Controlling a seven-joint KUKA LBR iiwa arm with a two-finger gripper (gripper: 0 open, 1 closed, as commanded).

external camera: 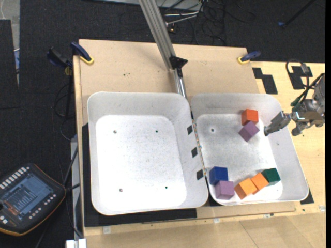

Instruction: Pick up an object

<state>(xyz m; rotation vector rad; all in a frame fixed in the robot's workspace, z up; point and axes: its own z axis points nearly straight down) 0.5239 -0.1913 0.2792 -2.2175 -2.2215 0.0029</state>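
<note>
The hand (283,121) hangs over the right rim of the right bin (289,154), gripping none of the blocks; whether it is released or clenched cannot be told. Just left of it lie a matte orange cube (250,115) touching a purple cube (249,130). Along the near wall sit five more blocks: blue (219,174), purple (224,189), two orange (247,186), green (271,176), while the speckled white left bin (103,138) rests beside it on the pale wooden worktop (134,66).

- The tan counter (134,68) is seen under two white bins, the left bin (98,138) and right bin (292,164), set side by side.
- Two clamps (83,53) (248,57) are gripped on its far edge.
</note>
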